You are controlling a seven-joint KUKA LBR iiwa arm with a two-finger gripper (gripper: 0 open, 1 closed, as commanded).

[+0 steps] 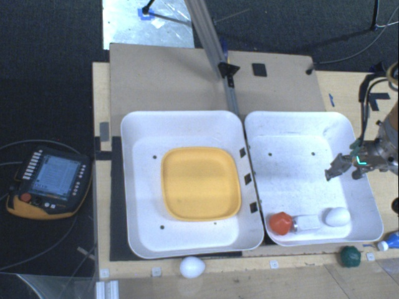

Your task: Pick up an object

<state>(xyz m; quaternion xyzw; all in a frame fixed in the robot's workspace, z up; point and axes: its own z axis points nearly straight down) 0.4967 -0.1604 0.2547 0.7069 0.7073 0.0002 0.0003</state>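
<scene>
Dark carpet surrounds a tan bench (274, 80) bearing two white bins. Nearest the camera, on the bench's front edge, lie a white egg (192, 266) and, off to the right, a dark green ball (350, 256). Just behind them, along the front wall of the right bin (293, 167), sit a red ball (280, 223), a clear tube (307, 223) touching it, and a second white egg shape (337, 217) just beside the tube. Any of these three would serve as the object to pick up. The red ball looks light and smooth, likely to roll or slip, so a hold across its middle seems best; the tube is hard to make out against the white floor. The left bin (140, 167) holds a yellow square plate (201, 182), flat and awkward to pinch. Farther back, the gripper (340, 167) hangs over the right bin's right side, well apart from the objects, holding nothing; whether its fingers are parted cannot be told. The arm is cut off at the right edge. A handheld controller (47, 185) lies on the floor at left
</scene>
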